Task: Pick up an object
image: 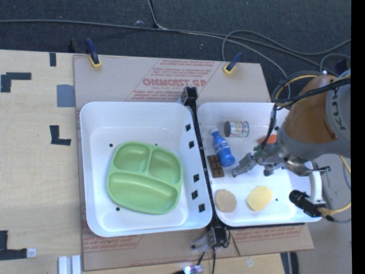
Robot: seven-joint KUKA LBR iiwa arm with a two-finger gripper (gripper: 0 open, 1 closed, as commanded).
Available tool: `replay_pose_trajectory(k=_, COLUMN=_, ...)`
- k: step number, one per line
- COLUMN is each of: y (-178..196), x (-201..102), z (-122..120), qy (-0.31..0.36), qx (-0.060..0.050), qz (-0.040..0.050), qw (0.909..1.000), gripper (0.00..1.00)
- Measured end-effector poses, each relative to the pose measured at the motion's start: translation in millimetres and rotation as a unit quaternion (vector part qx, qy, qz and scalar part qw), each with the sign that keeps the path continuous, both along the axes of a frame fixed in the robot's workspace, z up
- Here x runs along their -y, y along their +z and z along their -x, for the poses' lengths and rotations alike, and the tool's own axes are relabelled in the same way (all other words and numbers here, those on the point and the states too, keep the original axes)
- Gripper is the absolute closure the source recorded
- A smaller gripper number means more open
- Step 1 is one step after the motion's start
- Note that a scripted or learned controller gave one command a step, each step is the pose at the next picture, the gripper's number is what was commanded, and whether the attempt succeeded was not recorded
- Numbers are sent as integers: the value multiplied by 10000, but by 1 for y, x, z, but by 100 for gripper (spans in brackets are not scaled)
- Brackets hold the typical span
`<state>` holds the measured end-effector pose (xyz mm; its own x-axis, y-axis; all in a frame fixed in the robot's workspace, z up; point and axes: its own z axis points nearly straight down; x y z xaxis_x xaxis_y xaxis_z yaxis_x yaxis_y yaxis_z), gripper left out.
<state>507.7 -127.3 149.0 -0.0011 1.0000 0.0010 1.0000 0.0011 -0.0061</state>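
My gripper [246, 165] low in the right bin [285, 214], fingers slightly parted, nothing between them | blue bottle [222, 148] just beside, likeliest pick | brown block [215, 166], can [236, 129], two flat discs lie loose nearby | green tray [145, 177] alone in left bin [91, 153]

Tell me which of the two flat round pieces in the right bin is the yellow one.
The yellow round piece, the one farther right, below the gripper; the tan round piece lies beside it, nearer the divider.
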Motion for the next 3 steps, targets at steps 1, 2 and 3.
replay_pose_trajectory(k=1, y=-44, x=-2, z=2, qy=-1, qx=-2, qz=0, qw=10000, gripper=0)
replay_pose_trajectory(k=2, y=-31, x=-3, z=2, qy=6, qx=11, qz=-1, qw=10000, gripper=100)
replay_pose_trajectory(k=3, y=13, x=4, z=2, qy=-2, qx=43, qz=11, qw=10000, gripper=100)
